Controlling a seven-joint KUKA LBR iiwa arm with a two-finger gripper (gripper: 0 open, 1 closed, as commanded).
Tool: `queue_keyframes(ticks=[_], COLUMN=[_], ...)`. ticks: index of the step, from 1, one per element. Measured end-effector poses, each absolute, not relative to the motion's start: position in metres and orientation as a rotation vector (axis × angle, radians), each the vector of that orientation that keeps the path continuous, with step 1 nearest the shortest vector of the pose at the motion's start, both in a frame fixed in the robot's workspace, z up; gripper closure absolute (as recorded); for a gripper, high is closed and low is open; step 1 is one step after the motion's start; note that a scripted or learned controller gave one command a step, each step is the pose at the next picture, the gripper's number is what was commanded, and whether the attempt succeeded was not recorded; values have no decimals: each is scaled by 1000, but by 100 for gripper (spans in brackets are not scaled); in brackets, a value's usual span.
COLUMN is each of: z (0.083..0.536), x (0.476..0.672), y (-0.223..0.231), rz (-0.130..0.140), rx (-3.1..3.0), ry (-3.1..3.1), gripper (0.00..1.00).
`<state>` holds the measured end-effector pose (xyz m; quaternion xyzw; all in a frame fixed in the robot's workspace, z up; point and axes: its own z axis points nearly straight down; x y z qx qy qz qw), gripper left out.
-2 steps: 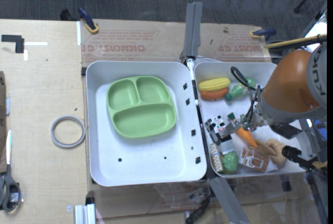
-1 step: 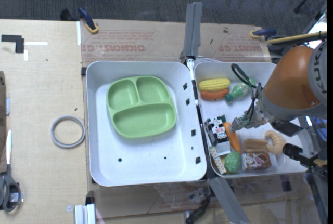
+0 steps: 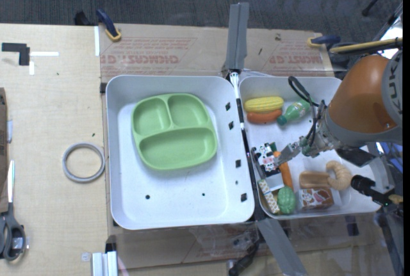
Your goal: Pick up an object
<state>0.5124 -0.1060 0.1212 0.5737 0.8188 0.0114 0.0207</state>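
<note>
Two white bins sit side by side on the bench. The left bin [image 3: 122, 159] holds a green divided plate [image 3: 174, 130], lying flat toward the far left of the bin floor, three compartments facing up.

The right bin [image 3: 256, 86] is crowded. At its far end: a yellow corn cob [image 3: 264, 104] lying across, an orange-red toy vegetable [image 3: 262, 117] touching it on the near side, and a small green bottle-like item [image 3: 293, 112] just right of both. Mid-bin: a small black-and-white printed piece [image 3: 266, 157] and an orange carrot-like stick [image 3: 286, 174] just beside it. Near end: a green round item [image 3: 286, 200], a patterned strip [image 3: 266, 194] along the left wall, a brown bread-like piece [image 3: 314, 179] above a packet [image 3: 316, 199], and a tan ring-shaped pastry [image 3: 338, 173] to the right.

The arm, orange band showing, reaches in from the right over this bin. The gripper [image 3: 291, 152] slants down toward the left, its tip over the middle of the bin, just right of the black-and-white piece. Cannot tell from this angle whether the tip is released or clenched; nothing is visibly between it.

Outside the bins, on the bench to the left: a grey tape ring [image 3: 83, 161] and scissors [image 3: 11, 230] near the front edge. A blue-handled clamp [image 3: 109, 24] sits at the far side.
</note>
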Motion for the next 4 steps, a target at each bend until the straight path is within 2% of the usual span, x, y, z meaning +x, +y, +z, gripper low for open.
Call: queue_keyframes(ticks=[1,2,3,4], z=[93,90,121,94], x=[582,633,578,535], y=[-124,-109,-106,-107], rz=[0,-22,-1,-1], rx=[1753,1550,1670,1789], ry=[2605,2754,2658,2571], gripper=[0,0,0,0])
